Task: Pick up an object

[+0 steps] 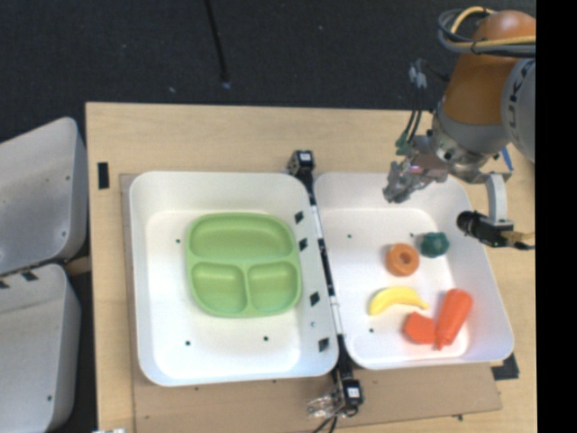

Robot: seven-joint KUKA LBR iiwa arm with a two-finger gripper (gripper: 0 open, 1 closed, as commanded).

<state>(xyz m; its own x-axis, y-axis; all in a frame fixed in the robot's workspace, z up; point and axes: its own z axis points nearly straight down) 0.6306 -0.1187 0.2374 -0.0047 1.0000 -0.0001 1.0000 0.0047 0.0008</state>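
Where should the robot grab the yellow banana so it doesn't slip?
Probably the banana's thick middle, coming straight down from above. It lies flat in the right bin, curved like an arch, so jaws set across its narrow width should fit. Its right end sits near the carrot.

green tray (242, 264) | yellow banana (394, 300) | orange donut (403, 259) | orange-red carrot (451, 317) | dk green toy (435, 244) | white bins (149, 332)
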